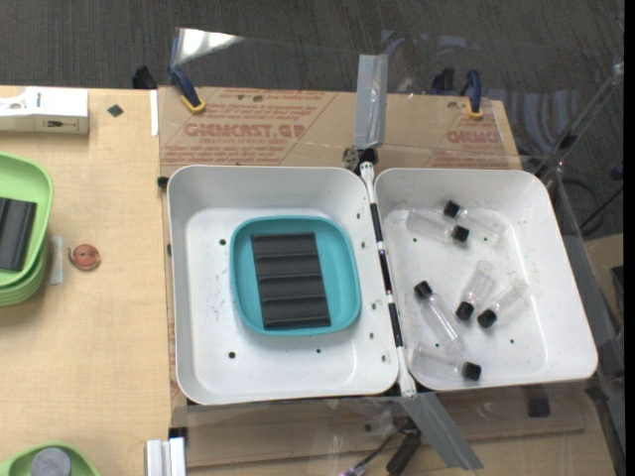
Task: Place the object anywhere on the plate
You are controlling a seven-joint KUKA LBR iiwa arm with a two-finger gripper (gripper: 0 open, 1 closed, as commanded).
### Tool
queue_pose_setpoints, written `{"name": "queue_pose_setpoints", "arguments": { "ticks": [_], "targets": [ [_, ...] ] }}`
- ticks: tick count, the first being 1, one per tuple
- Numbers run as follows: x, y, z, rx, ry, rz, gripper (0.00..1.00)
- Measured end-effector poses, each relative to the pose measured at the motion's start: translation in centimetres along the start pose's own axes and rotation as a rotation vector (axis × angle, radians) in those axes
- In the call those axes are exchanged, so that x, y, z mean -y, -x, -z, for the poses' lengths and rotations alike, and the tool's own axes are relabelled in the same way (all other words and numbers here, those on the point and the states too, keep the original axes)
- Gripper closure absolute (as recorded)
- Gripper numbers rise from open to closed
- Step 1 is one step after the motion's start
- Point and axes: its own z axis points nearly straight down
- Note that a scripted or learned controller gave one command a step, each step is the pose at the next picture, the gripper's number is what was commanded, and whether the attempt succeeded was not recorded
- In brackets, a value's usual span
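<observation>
Teal plate (295,275) with a black ribbed insert is sitting centred in the left white bin (198,345), nothing placed on it, so the pick step isn't started yet. Clear vials with black caps (437,224) are lying scattered flat in the right bin (556,355), several touching or crossing; I'm judging the next move needs an isolated one. End effector state: cannot tell.

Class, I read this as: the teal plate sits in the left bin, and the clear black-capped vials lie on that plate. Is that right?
Not quite. The camera view shows the clear black-capped vials lying loose in the right bin, not on the teal plate. The plate does sit in the left bin.
</observation>
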Motion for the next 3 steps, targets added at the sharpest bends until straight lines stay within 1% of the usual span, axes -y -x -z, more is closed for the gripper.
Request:
{"name": "queue_pose_setpoints", "arguments": {
  "ticks": [1, 2, 3],
  "targets": [
    [0.0, 0.0, -17.5, 0.000, -0.001, -0.095, 0.00],
    [0.0, 0.4, -7.7, 0.000, 0.000, -0.059, 0.00],
    [-0.2, -0.2, 0.0, 0.000, 0.000, -0.098, 0.00]
  ]
}}
